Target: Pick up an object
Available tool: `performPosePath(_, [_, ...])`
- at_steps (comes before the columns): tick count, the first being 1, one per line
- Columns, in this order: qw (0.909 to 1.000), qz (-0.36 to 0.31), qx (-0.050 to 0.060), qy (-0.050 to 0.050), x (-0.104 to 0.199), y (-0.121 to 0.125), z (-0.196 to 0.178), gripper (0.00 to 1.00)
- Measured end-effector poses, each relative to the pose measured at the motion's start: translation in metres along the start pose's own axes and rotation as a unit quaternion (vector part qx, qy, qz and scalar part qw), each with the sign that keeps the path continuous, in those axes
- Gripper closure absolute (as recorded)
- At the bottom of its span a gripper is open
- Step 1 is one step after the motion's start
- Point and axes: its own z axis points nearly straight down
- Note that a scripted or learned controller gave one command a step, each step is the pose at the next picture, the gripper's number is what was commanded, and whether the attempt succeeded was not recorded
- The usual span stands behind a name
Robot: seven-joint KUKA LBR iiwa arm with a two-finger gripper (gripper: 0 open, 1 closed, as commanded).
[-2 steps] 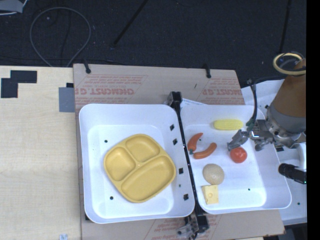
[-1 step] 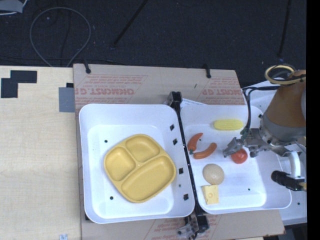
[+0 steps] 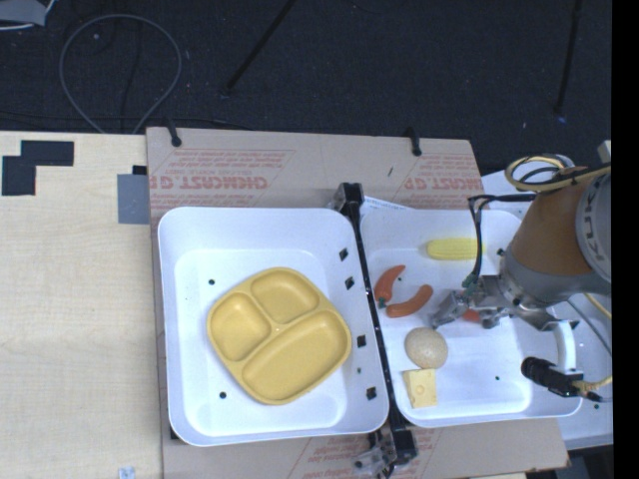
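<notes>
My gripper (image 3: 451, 310) hangs low over the middle of the right bin (image 3: 499, 402), reaching in from the right. Its tip is just right of an orange sausage-shaped piece (image 3: 410, 301), close to that piece's end; contact cannot be judged. A second curved red-orange piece (image 3: 388, 279) lies a little farther left. A yellow corn cob (image 3: 452, 248) rests toward the back of the bin. In front of the gripper sit a beige egg-like ball (image 3: 425, 347) and a yellow cheese wedge (image 3: 421, 388).
The left bin (image 3: 190, 267) holds a yellow divided plate (image 3: 279, 334). A black divider rail (image 3: 361, 287) runs between the two bins. The grey arm with its orange band (image 3: 554, 233) covers the right bin's right side.
</notes>
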Motion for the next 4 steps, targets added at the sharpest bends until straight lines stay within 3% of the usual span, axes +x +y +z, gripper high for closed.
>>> performPosePath(1, [1.0,0.002,-0.001,0.0,-0.001,0.001,-0.013,1.0])
performPosePath(4, [1.0,-0.001,-0.006,-0.002,-0.006,-0.011,-0.169,1.0])
